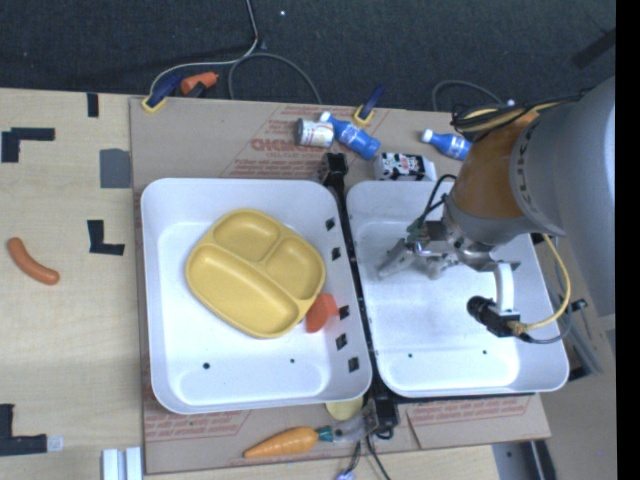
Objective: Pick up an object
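— Where was the arm when you checked the feed?

— I saw the arm (540, 173) reaching in from the right, bent over the right bin (455, 363). The gripper (400, 257) sat low over that bin's upper left part, near the divider between the two bins. Its fingers (390, 261) pointed left, toward the divider.

— Were the jaws spread or pressed together?

— I could not tell. They were small and dark against the white floor, and I saw nothing between them.

— And the things to pick?

— In the left bin (170, 368) I saw a yellow divided plate (255, 271), lying flat and turned at an angle. A small orange-red piece (320, 314) lay touching the plate's lower right edge, close to the divider. Both were well apart from the gripper, on the other side of the divider.

— Anything outside the bins?

— I noted a carrot (283, 443) on the bench below the left bin, and a sausage (33, 261) far to the left on the wood. Above the bins lay a blue-and-white bottle (340, 133) and a second small blue bottle (447, 144) by the arm. An orange-handled clamp (180, 86) held the cardboard's upper left corner.
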